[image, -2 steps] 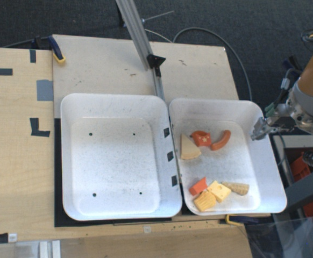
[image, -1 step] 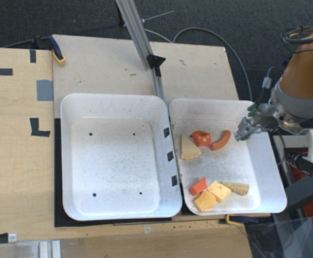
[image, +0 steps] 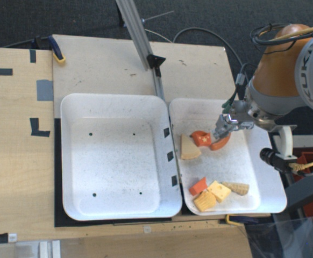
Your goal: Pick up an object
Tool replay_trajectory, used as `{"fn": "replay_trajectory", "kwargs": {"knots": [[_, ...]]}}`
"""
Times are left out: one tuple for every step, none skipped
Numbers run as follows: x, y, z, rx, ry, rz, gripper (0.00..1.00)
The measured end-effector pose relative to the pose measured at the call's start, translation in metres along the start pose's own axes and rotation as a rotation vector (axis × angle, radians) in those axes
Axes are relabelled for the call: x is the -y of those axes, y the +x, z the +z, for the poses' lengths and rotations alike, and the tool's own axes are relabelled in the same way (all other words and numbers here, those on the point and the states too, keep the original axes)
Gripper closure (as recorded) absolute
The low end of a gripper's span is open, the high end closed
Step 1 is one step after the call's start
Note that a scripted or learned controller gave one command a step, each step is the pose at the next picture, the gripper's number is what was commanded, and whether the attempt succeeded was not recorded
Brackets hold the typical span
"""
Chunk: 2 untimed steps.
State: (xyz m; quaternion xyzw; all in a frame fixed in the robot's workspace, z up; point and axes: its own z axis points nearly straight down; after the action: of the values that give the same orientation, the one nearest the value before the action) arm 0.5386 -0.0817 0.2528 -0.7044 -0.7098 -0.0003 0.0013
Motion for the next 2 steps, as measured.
{"fn": "replay_trajectory", "kwargs": {"knots": [[-0.007, 0.052, 0.011, 0.001, 0.002, 0.001, 1.0], [-0.002, 0.106, 0.006, 0.0, 0.0, 0.0, 1.0]]}}
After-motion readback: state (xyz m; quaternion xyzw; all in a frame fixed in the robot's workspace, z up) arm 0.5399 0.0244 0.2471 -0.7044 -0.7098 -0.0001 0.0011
